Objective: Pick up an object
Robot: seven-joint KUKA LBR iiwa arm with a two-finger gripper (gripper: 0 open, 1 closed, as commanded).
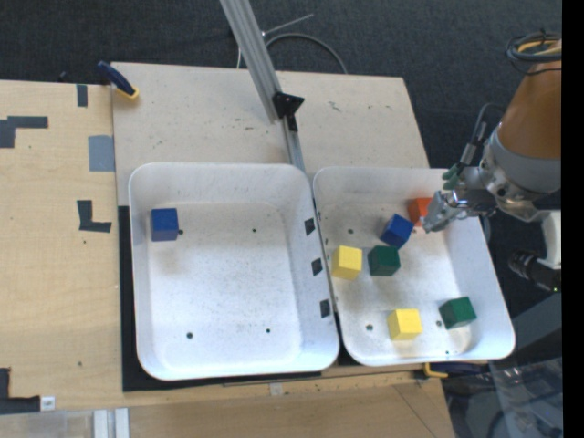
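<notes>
Where pincer (439, 213) hovers | orange cube (418, 209) beside | writing: unreadable

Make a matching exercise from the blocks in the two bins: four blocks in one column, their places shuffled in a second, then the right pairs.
Blocks:
1. orange block
2. lone blue block
3. dark green block
4. bright green block

Places:
A. left bin, near its left wall
B. right bin, near front right corner
C. beside the gripper
D. next to a yellow block

Pairs: 1-C, 2-A, 3-D, 4-B
</notes>
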